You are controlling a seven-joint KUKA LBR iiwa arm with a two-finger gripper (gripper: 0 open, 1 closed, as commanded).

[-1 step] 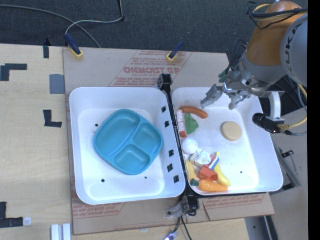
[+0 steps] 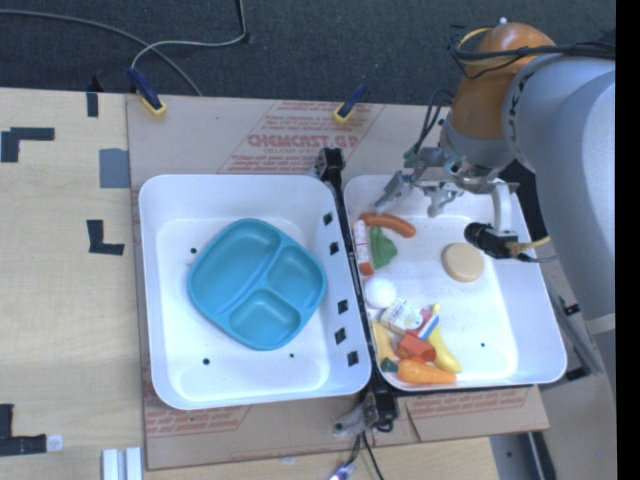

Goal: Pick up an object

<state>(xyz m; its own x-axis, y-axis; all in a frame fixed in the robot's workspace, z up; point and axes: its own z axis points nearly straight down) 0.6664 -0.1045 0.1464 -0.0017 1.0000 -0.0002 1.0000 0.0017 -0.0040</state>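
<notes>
- A grey robot arm with an orange band reaches in from the right, and its gripper (image 2: pixel 418 190) hangs over the far end of the right bin (image 2: pixel 520 353).
- The two metal fingers (image 2: pixel 392 194) look spread apart, with nothing between them.
- Just below the gripper lies a small toy hot dog (image 2: pixel 388 224), orange-red and slim, on the bin floor near the divider between the bins.
- It is the nearest thing to pick up; I judge it light, stiff plastic and rather smooth, so a grip across the narrow middle should hold best.
- A green toy vegetable (image 2: pixel 382 249) lies just beside it, close enough to get nudged.
- A round tan cookie (image 2: pixel 463 262) sits alone near the middle of the bin, with bare floor all round; it looks flat and hard to pinch.
- A white ball (image 2: pixel 380 293) rests near the divider and would likely roll.
- A heap of small toy foods (image 2: pixel 415 346) crowds the near left corner.
- The left bin (image 2: pixel 170 368) holds a blue divided plate (image 2: pixel 257 283).
- The divider wall stands close to the hot dog, leaving little room on that side.
</notes>
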